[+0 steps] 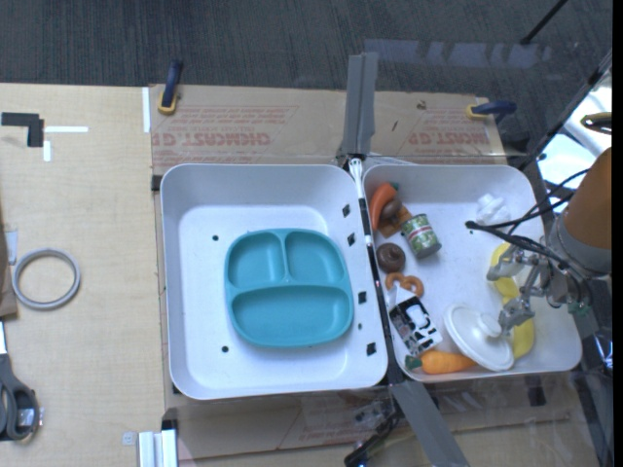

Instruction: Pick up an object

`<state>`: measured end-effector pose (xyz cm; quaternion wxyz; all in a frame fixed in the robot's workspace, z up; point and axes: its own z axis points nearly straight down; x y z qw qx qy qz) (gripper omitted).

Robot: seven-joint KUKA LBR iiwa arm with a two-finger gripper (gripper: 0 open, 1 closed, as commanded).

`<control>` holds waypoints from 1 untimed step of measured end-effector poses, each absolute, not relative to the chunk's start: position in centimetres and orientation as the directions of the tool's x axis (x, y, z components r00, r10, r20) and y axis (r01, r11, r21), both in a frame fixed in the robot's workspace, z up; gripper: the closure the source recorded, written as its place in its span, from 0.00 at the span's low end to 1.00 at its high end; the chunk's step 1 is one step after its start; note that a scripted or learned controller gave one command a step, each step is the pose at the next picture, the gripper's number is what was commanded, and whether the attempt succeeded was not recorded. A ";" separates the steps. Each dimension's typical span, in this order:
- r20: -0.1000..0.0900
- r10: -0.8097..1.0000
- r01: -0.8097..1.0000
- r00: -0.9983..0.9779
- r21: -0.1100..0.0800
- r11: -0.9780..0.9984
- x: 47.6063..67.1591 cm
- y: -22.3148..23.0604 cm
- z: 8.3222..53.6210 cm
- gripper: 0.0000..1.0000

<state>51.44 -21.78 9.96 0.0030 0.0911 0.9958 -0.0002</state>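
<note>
Objects (nine or so) (421, 234), two bins (195, 193)

1. Two shallow white bins sit side by side on the bench; the left bin (185, 290) has a teal three-compartment plastic plate (289, 287) lying flat in the middle.
2. The right bin (458, 178) is the messy one: an orange carrot-shaped toy (383, 199) at the top left, a small green-labelled can (421, 235) tipped over near it, and a brown chocolate doughnut (390, 256) just below.
3. Further down there's an orange pretzel-shaped piece (405, 284), a black-and-white thing (413, 322) I can't identify, and another orange carrot (446, 362) at the bottom edge.
4. A white round lid (478, 336) rests tilted beside a yellow banana-like toy (513, 300).
5. The gripper (523, 295) hangs right over that yellow toy, near the lid.
6. A grey tape ring (45, 278) lies on the wooden bench, well left of the bins.
</note>
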 end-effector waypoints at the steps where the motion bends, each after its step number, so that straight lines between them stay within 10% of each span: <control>1: -0.007 0.178 0.178 -0.984 0.000 0.984 51.6 -21.7 10.8 1.00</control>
